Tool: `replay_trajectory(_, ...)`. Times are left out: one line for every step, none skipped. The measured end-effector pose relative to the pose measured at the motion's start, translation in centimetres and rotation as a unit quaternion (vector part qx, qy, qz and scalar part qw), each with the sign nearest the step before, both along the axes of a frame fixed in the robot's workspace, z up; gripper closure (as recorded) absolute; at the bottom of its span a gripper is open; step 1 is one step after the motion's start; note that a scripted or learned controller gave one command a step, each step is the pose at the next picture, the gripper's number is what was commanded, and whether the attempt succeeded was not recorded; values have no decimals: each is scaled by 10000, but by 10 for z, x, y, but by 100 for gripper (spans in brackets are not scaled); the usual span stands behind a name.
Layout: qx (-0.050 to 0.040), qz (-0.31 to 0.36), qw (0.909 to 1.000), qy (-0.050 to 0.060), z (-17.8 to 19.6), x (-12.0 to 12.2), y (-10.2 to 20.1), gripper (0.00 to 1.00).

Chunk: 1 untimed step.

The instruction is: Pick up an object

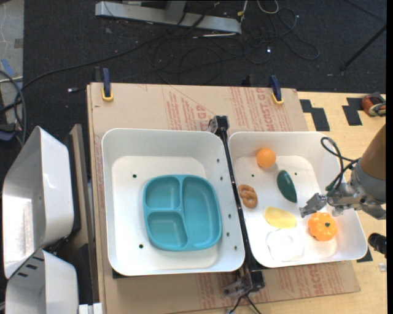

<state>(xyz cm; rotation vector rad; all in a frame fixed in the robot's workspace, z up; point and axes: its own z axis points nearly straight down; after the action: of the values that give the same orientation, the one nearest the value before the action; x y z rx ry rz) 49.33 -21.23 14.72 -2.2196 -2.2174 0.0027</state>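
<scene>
You're looking at a dark carpeted floor (55, 49) across the top and left of the frame, with black cables (184, 49) trailing over it. A grey metal bar (166, 15) lies at the upper centre. The bench is a brown cardboard-covered board (178, 107) with red print, held by two blue-and-yellow clamps (107, 86) at its upper edge. White plastic tubs (34, 196) sit at lower left. Black tape squares (319, 113) mark the board at upper right. Light is even and bright.
</scene>
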Motion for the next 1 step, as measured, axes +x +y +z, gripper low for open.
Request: replay_trajectory(-6, -2, 10000, -11, -53, 0, 0, 0)
